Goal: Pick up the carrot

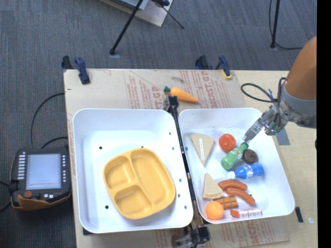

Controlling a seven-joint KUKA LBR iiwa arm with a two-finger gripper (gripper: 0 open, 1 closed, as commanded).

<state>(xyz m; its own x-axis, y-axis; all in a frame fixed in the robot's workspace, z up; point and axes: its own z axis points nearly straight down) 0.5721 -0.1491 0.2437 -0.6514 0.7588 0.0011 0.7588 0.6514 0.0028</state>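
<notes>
Your claw [250,134], grip state indiscernible, hangs over the right bin [283,182]; the carrot [182,94] lies up-left on the desk [129,87], long axis left-right.

1. Two white bins [83,138], side by side mid-frame.
2. One yellow tray [138,182], lower left.
3. One carrot [183,94], upper centre.
4. Two bottles [234,157], right.
5. Two wedges [202,146], centre right.
6. One tomato [226,142], right.

1 fixed cam above bench [129,87], slanted look-down, mid range; both bins in frame, arm [302,81] enters from right edge.
</notes>
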